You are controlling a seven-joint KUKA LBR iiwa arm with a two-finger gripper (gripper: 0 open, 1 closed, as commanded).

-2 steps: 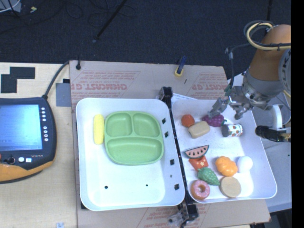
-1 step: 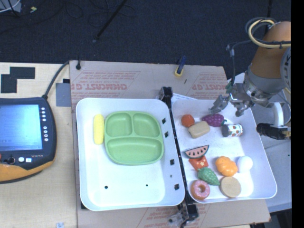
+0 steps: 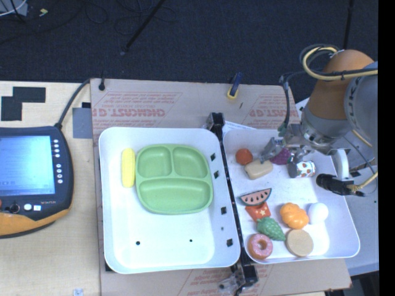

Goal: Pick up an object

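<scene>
Glossy pink ring donut (image 3: pixel 260 246); metal claw (image 3: pixel 281 153) over purple toy (image 3: pixel 282 158).

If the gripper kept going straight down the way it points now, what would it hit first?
Most likely the beige block lying just below the gripper in the right bin, with the red ball close beside it. Depth is hard to judge from this slanted view, so take it as a best guess.
</scene>
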